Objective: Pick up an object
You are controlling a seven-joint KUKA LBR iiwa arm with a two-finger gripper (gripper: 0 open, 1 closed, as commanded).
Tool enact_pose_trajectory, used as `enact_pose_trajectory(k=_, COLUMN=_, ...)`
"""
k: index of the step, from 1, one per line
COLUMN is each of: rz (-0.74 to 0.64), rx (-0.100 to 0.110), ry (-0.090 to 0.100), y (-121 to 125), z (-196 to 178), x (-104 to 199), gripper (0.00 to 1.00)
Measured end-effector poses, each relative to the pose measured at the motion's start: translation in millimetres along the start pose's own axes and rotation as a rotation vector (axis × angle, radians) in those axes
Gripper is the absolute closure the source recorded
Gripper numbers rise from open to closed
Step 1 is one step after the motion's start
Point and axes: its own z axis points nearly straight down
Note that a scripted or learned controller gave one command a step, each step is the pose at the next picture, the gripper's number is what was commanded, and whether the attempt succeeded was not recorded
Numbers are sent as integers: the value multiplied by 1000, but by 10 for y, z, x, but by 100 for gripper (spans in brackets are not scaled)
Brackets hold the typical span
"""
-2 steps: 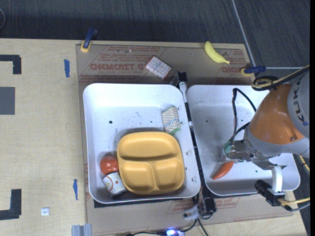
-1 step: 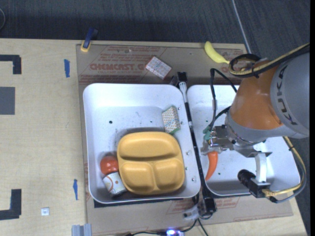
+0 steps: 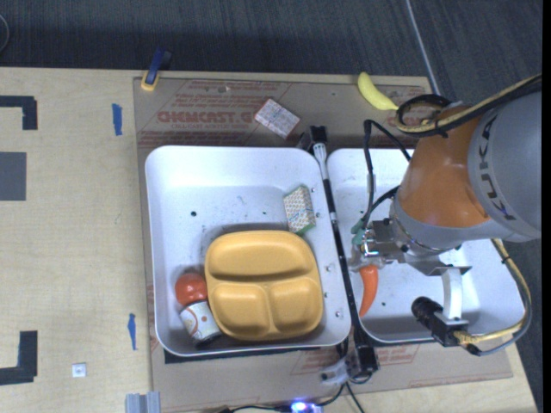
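Orange carrot-shaped toy point(image 3: 368, 288) lies in right white bin point(image 3: 508, 304), against its left wall, pointing down. Gripper point(image 3: 372, 249) sits directly above carrot's top end; can't tell its state or whether it has the toy. Left white bin point(image 3: 164, 231) holds yellow three-compartment plastic tray point(image 3: 263, 284), small patterned block point(image 3: 299, 208), red-and-white ball-like toy point(image 3: 195, 304) at tray's left edge.

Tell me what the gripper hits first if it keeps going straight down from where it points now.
Probably the orange carrot in the right bin; the gripper sits just above its top end. Depth is unclear from this slant.
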Motion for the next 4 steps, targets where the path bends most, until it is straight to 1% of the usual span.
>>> enact_pose_trajectory(k=1, rz=1, rx=0, ry=-1, y=-7, z=2, x=-566, gripper=100)
enact_pose_trajectory(k=2, rz=-1, rx=-2, ry=-1, y=5, z=-92, x=-391, gripper=100)
enact_pose_trajectory(k=3, rz=-1, rx=2, ry=1, y=-1, z=-42, x=20, gripper=100)
enact_pose_trajectory(k=4, rz=0, rx=4, ry=1, y=-9, z=3, x=221, gripper=100)
